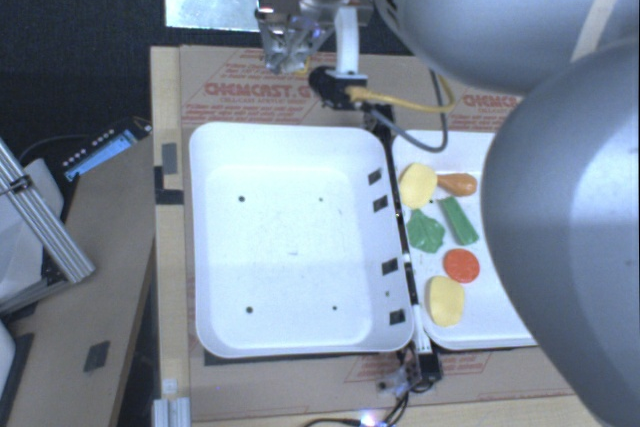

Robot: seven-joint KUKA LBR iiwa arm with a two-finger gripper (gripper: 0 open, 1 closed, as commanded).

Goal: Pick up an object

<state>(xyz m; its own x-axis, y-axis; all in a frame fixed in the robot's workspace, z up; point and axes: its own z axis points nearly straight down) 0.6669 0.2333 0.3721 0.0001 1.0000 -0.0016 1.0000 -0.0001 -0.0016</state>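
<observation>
The right bin (470, 330) holds several small toy foods. At its far left lies a yellow piece (418, 183) beside an orange piece (458, 183). Below them are a green stick (460, 220), a leafy green piece (425, 232), a red-orange disc (461, 265) and another yellow piece (445, 300). My gripper (291, 53) hangs high over the cardboard behind the left bin's far rim, well away from these objects. Nothing shows in it. The grey arm hides the right part of the right bin.
The left bin (215, 245) takes up the middle of the bench. A black cable and connector (335, 87) hang below the wrist near the divider (400, 245) between the bins. Aluminium framing (40, 225) stands at the left.
</observation>
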